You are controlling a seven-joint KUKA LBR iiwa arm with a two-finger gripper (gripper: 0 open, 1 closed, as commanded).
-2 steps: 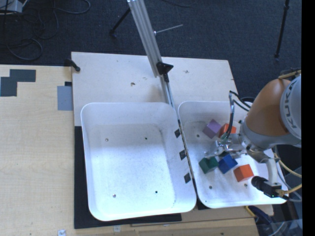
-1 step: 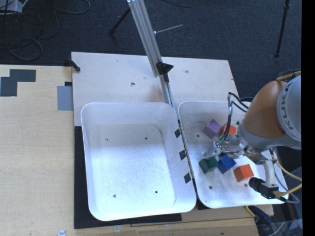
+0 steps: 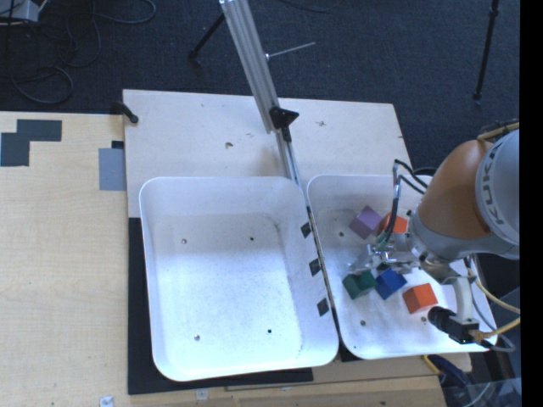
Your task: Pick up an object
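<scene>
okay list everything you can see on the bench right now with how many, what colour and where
bins: two, white, side by side on the bench
purple block: one, right bin, upper part
orange blocks: two, right bin, one low right, one by the arm
blue block: one, right bin, middle
green block: one, right bin, left of the blue block
metal rail: one, silver, slanting above the bins
arm: one, grey and orange, from the right
pincer: one, over the right bin's blocks

Arm (image 3: 462, 202) over right bin (image 3: 339, 189), gripper (image 3: 379, 257) perhaps touching green block (image 3: 357, 284), blue block (image 3: 390, 282) beside
</scene>
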